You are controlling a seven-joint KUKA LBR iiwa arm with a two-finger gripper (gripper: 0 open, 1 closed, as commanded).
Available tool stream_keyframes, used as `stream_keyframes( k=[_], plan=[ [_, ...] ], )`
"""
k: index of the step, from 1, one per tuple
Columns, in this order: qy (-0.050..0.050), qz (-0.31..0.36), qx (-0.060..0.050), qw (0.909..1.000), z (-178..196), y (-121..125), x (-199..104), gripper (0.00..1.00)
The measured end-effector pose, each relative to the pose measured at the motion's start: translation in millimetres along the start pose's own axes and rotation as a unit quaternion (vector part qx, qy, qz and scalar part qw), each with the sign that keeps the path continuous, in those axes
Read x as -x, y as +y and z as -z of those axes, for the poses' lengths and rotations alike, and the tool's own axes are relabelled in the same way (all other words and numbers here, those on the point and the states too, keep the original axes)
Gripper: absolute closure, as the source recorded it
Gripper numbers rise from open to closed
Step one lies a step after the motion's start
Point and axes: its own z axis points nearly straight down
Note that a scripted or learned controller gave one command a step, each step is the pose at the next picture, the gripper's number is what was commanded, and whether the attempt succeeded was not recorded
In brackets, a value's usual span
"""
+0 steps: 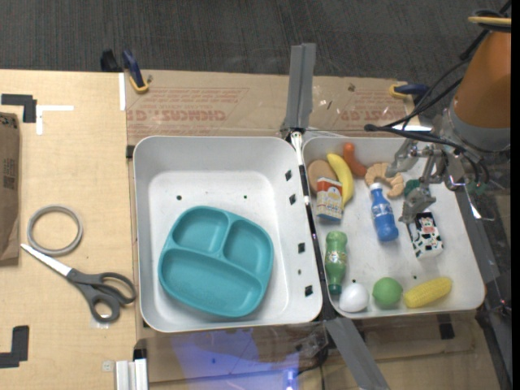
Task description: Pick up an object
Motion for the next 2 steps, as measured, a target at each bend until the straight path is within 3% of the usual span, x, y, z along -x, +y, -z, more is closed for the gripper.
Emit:
stream_keyframes(
  k=[1, 2],
  plan=[
    [-0.001, 0.019, 0.0, 0.9998, -121.8, -28.3, -9.7, 0.0],
    [-0.003, 0.021, -0.001, 0.9998, -111.5, -27.0, -7.7, 1.0]
  ],
)
